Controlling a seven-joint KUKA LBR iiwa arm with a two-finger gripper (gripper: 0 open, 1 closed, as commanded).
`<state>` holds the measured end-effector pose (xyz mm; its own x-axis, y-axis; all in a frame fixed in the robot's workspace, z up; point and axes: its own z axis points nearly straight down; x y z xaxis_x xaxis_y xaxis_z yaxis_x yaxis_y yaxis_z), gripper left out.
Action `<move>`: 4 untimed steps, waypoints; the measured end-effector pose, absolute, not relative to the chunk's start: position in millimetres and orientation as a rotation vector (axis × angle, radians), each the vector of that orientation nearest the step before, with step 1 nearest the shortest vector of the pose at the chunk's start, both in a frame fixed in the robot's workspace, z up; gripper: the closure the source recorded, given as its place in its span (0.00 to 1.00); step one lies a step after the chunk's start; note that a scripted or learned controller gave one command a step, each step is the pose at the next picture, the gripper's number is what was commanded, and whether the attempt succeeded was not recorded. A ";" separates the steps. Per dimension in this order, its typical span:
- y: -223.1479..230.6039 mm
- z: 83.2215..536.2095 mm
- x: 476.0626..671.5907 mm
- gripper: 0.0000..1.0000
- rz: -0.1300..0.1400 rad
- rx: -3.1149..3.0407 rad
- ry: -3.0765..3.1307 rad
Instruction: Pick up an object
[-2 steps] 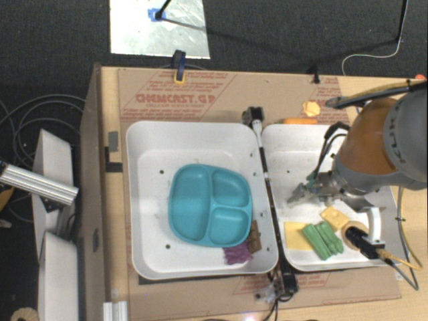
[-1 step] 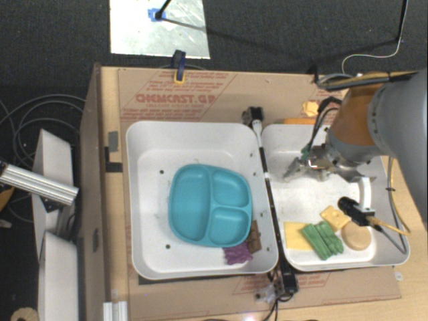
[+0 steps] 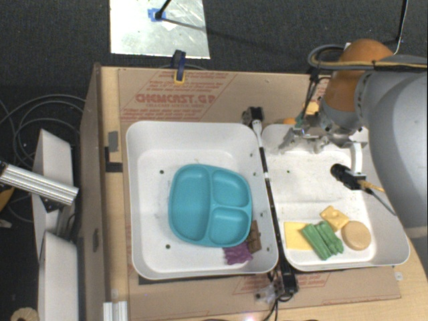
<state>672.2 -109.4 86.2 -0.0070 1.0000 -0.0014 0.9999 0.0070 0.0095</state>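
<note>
We're looking at the gripper (image 3: 311, 138) hovering over the far end of the right bin (image 3: 304, 179); whether it's open or closed, we cannot tell. The pickable pieces, green beans (image 3: 322, 239), tan round (image 3: 356, 235), yellow slice (image 3: 295, 236), sit clustered at the near end. We'd travel there, then descend straight over one piece.

A brown cardboard sheet (image 3: 180, 92) with red print covers the bench. Around it lies dark grey carpet (image 3: 53, 39). A shiny metal plate (image 3: 159, 19) rests on the floor at the top. Black cables (image 3: 27, 122) loop at left, beside white boards (image 3: 57, 172).
</note>
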 end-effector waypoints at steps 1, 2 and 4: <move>-136.7 84.7 646.7 0.00 -0.001 2.221 2.219; -114.2 85.7 670.5 0.00 0.006 2.212 2.227; -86.2 85.0 669.1 0.00 0.001 2.214 2.226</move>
<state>669.1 -86.2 85.0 -0.0054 1.0000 -0.0011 1.0000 0.0054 0.0021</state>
